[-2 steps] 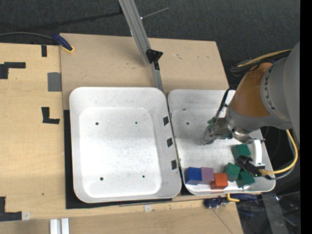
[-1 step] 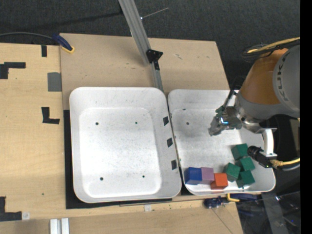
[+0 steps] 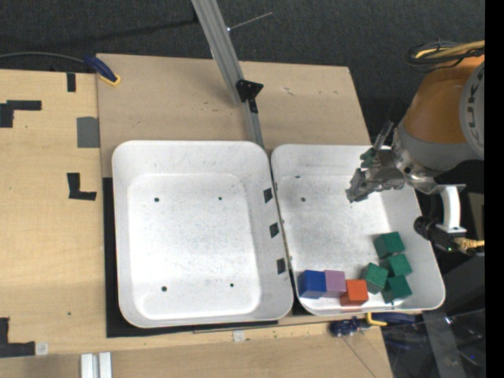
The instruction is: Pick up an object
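Packed blocks (image 3: 358, 282) in bin (image 3: 315, 211) corner: risk of jamming or slipping for gripper (image 3: 358, 191) above, finger state impossible to tell.

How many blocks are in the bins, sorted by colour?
Green blocks: 4
Blue block: 1
Purple block: 1
Orange block: 1
Total: 7, all in the right bin.
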{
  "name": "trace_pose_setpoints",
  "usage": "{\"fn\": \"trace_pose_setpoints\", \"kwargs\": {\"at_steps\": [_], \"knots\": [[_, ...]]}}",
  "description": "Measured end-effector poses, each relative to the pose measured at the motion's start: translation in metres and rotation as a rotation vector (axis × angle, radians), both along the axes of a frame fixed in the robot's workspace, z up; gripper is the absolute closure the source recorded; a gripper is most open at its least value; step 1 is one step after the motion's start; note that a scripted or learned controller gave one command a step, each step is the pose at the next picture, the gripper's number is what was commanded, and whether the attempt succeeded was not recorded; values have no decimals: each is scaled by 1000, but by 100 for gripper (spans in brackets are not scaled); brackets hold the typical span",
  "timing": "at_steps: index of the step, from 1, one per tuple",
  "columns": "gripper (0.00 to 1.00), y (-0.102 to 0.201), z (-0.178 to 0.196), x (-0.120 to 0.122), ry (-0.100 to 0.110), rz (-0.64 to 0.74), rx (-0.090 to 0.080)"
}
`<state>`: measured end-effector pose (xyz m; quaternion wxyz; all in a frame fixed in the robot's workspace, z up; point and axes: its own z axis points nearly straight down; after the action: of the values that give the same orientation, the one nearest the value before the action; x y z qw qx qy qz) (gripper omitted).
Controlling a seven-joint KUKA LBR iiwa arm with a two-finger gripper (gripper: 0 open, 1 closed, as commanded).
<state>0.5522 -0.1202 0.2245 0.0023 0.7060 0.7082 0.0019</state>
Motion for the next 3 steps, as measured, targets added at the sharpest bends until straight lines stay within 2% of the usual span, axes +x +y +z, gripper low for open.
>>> {"fn": "trace_pose_setpoints", "kwargs": {"at_steps": [1, 2, 3], "knots": [[100, 0, 53, 1, 1, -1, 0], [100, 59, 50, 14, 7, 3, 1], [100, 113, 31, 27, 9, 3, 1]]}}
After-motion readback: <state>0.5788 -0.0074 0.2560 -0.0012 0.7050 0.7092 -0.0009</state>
